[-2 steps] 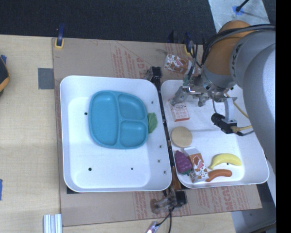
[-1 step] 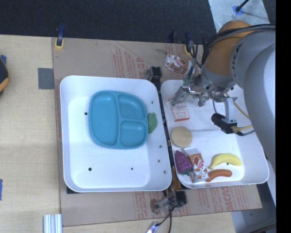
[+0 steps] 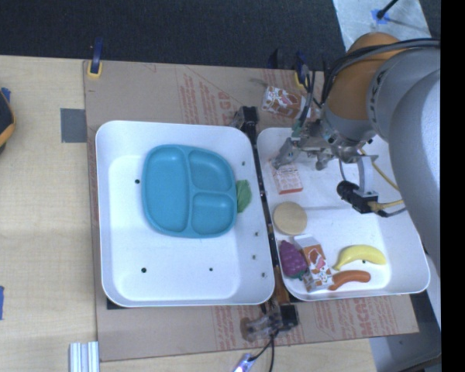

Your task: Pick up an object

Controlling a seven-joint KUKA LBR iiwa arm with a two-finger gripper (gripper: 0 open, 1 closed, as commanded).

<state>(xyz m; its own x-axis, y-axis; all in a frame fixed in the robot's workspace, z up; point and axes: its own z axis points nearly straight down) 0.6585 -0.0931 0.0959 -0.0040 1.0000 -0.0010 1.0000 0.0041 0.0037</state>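
Gripper [image 3: 298,152]: positioned over right bin [image 3: 409,242], far end; finger state cannot be told. Small red-and-white packet [image 3: 287,180]: laid just below it, not held.

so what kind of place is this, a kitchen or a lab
Most likely a robotics lab bench, not a kitchen. Two shallow white bins sit on taped-down cardboard, a grey and orange robot arm reaches over them, and the food is toys, like the banana.
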